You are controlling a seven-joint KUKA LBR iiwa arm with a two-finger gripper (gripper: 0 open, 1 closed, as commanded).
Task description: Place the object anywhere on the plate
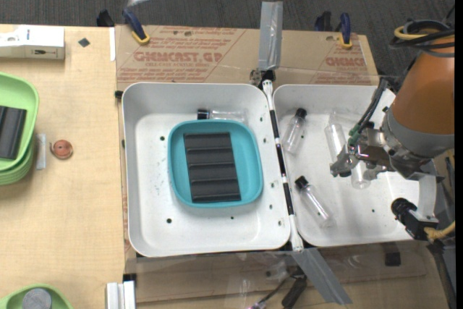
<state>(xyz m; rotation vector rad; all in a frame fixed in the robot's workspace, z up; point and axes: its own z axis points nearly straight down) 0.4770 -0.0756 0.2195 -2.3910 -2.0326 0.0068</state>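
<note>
A teal plate (pixel 215 163) with a black ridged insert lies in the left bin (pixel 145 177). Just behind the plate rests a clear vial with a black cap (pixel 217 113). In the right bin (pixel 376 224) lie several more clear vials: one near the divider (pixel 293 130), one lower down (pixel 312 199), and one further right (pixel 333 137). My gripper (pixel 349 164) hangs low over the middle of the right bin, beside a clear vial (pixel 359 179) that is partly hidden under it.
Brown cardboard (pixel 188 54) stands behind the bins, held by clamps. On the wooden bench to the left are a green tray (pixel 22 155), a small round orange piece (pixel 62 149) and a white box (pixel 32 42).
</note>
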